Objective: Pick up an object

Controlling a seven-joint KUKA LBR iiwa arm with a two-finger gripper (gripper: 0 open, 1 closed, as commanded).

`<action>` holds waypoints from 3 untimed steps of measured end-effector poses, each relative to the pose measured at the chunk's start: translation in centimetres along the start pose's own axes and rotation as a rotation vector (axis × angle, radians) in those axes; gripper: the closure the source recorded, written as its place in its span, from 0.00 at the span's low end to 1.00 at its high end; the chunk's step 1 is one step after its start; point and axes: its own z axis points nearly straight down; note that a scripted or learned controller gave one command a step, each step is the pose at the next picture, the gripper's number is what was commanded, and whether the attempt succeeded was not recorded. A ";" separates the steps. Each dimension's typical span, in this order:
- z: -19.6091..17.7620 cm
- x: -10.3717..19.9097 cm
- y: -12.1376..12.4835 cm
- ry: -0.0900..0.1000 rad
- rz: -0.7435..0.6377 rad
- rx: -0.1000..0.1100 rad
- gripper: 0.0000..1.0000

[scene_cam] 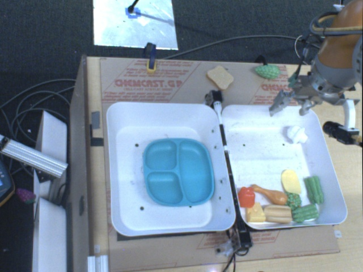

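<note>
My gripper [292,106] hangs over the far edge of the right bin [258,152], its two fingers spread apart and open with nothing between them. Just below it, a small white crumpled object [296,134] lies in the right bin. Toy foods cluster at the bin's near corner: a red pepper [246,197], an orange carrot [271,194], a yellow wedge [256,213], a yellow lemon-like piece [291,181], a bread roll [277,213] and green vegetables [313,189].
The left bin [125,129] holds a blue divided plate [177,171]. On the cardboard behind the bins lie a toy bread slice [220,77] and a green object [267,71]. A black clip [215,98] sits where the bins meet.
</note>
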 end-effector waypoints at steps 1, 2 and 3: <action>13.6 3.4 1.9 0.001 -0.002 0.000 0.00; 13.5 6.4 -0.3 0.001 -0.003 0.000 0.00; 13.6 6.0 -1.9 0.000 0.002 0.002 0.00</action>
